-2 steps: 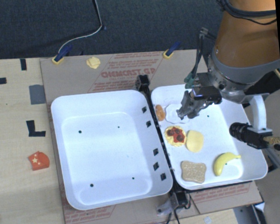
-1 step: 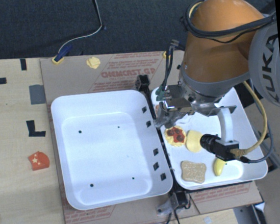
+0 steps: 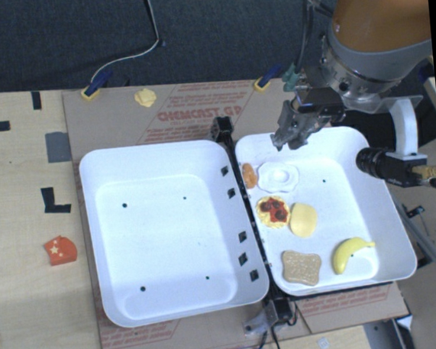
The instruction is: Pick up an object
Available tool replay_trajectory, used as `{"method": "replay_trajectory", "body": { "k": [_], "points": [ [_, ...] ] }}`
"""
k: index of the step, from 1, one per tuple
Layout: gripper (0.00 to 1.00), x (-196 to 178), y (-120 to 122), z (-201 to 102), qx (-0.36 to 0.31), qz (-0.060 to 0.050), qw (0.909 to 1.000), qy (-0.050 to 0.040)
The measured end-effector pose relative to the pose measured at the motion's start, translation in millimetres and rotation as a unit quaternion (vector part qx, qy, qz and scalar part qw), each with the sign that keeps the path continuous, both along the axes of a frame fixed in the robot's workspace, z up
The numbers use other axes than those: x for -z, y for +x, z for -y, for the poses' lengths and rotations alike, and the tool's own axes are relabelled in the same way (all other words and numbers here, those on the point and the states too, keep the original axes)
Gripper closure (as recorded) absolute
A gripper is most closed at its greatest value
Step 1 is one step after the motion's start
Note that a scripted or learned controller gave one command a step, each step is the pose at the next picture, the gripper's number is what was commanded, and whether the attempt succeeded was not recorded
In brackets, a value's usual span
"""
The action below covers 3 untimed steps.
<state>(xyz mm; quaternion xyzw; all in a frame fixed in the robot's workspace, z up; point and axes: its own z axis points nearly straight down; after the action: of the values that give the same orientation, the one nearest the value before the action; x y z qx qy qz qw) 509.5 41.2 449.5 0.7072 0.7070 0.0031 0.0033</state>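
My gripper hangs over the far left part of the right bin, with nothing between its fingers. Just below it in the bin lie a white fried egg and a small orange-brown piece. Further toward the front sit a pizza slice with red topping, a pale yellow round piece, a slice of toast and a yellow banana.
The left bin stands beside the right one, joined by a black hinge strip. A red toy lies on the bench at the left, a yellow piece at the back. A black fixture juts at the right bin's edge.
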Motion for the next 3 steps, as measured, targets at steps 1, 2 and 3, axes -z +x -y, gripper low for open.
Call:
{"method": "replay_trajectory", "body": {
  "k": [1, 2, 3],
  "points": [
    [1.00, -90.0, -26.6, -6.7, -0.002, -0.001, 1.0000, 0.0006],
    [1.00, 136.6, -28.1, -91.3, -0.003, -0.013, 0.9999, -0.0017],
    [1.00, 196.4, 5.1, -81.8, 0.000, -0.008, 1.0000, -0.0010]
  ]
}}
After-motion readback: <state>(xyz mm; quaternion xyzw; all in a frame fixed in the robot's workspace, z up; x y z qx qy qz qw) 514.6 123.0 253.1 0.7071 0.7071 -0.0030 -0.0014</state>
